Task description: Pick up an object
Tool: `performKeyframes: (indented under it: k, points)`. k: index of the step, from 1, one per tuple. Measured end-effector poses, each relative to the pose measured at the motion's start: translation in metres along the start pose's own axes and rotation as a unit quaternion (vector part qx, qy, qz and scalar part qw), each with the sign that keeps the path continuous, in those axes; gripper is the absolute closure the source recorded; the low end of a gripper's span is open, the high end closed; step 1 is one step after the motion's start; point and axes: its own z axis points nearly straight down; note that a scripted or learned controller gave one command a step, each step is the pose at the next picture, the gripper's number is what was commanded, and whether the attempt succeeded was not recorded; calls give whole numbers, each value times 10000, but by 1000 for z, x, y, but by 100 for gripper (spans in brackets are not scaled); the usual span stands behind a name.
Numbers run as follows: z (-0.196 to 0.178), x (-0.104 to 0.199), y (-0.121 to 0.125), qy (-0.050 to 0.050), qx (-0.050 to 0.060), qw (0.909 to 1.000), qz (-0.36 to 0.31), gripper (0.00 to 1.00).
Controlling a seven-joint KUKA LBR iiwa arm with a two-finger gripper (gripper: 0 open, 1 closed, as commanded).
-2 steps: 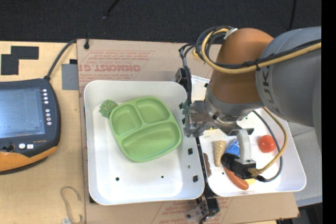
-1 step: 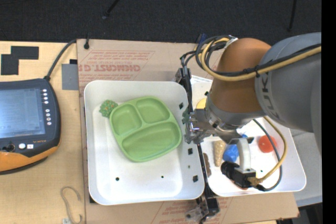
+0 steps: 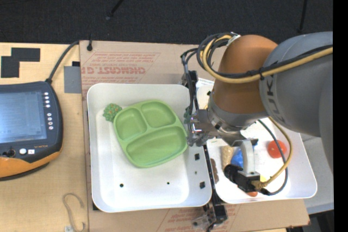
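At the far left of the bench lay a control pendant (image 3: 24, 117) with a grey screen and an orange lower rim, well apart from the bins. The left bin (image 3: 141, 193) held a small green knobbly thing (image 3: 112, 111) near its upper left corner. Touching or just beside that lay a green divided plate (image 3: 152, 133), flat and turned at a slant, with two small compartments above one long one.

The gripper (image 3: 193, 130) hung over the left bin's right wall, right at the plate's right edge. Whether it touched the plate could not be told, nor whether it was open or closed; nothing was seen in its hold. The arm (image 3: 244, 79), with its orange band, covered much of the right bin (image 3: 304, 182). In that bin a blue thing (image 3: 237, 158) lay partly hidden below the wrist, and an orange-red thing (image 3: 275, 148) lay to its right.
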Motion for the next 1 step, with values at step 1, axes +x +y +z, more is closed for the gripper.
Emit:
performKeyframes:
  k: [1]
  points:
    - [2,-12,0,-2,4,10000,6,100]
